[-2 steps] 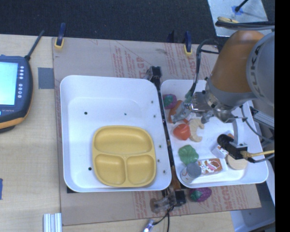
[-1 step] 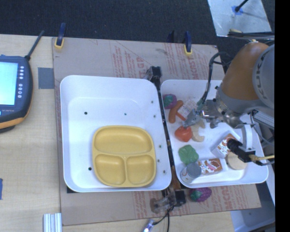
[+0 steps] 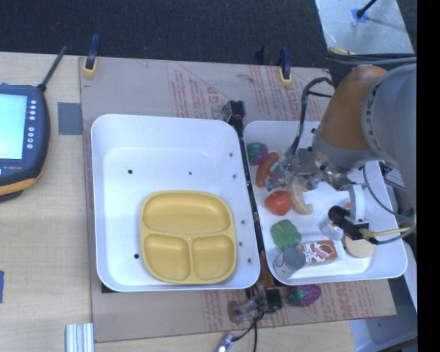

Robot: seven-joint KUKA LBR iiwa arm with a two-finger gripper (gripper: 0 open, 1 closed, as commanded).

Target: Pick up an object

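Observation:
My gripper [image 3: 295,176] hangs low over the upper middle of the right bin [image 3: 385,270]. Just below it lies a pale beige curved piece [image 3: 302,199], with a red tomato [image 3: 278,202] to its left. An orange-red sausage-shaped item [image 3: 266,169] lies just left of the gripper, and a purple and green lump [image 3: 257,152] sits in the bin's top left corner. Lower in the bin are a green chunk [image 3: 285,234], a grey can [image 3: 289,261], a red and white packet [image 3: 320,252] and a round tan piece [image 3: 358,248]. Nothing visibly sits in the gripper.
The left bin [image 3: 117,152] holds a yellow divided plate [image 3: 188,235]. A tablet-like pendant [image 3: 11,138] rests on the bench at far left. A small purple and green item [image 3: 304,295] lies on the cardboard outside the right bin's front edge. The arm covers the right bin's upper right.

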